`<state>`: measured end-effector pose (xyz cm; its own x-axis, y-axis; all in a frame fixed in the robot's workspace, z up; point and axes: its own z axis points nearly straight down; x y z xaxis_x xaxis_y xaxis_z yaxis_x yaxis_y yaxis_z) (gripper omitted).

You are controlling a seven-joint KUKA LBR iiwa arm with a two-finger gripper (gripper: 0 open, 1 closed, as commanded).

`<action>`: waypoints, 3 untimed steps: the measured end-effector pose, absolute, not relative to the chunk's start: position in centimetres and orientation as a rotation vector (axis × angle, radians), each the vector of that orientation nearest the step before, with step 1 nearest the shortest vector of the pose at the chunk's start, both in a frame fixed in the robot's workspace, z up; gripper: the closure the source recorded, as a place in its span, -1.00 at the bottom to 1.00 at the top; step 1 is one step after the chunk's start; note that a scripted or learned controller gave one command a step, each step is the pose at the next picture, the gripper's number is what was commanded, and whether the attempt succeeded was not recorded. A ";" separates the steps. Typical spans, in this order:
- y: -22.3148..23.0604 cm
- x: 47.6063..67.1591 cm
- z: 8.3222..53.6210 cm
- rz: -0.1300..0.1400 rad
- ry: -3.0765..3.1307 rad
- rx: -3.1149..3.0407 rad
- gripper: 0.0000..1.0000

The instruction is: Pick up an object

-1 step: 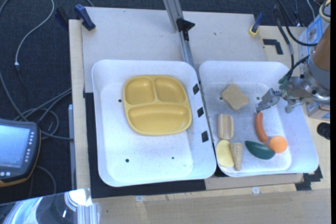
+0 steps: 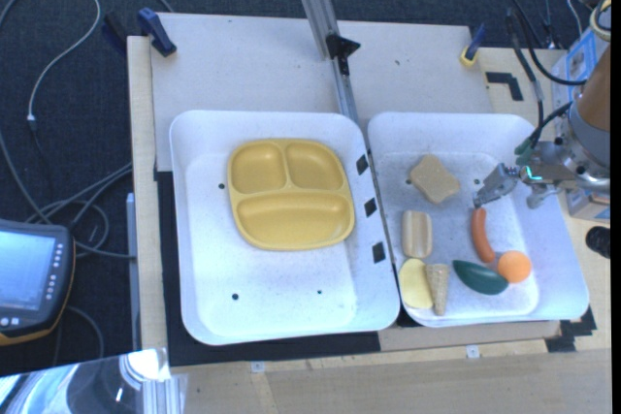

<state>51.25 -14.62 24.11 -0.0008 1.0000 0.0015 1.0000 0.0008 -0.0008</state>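
Pincer at the right of the frame, over the right bin — fingers spread, nothing between them. Just below it, a red sausage lying on the bin floor, beside an orange ball and a dark green piece. Left of the pincer, a tan block; lower down, a bread slice, a yellow piece and a cone. In the left bin — a yellow divided plate.
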 end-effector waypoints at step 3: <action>-15.9 49.9 9.2 0.004 -2.216 -2.216 -1.00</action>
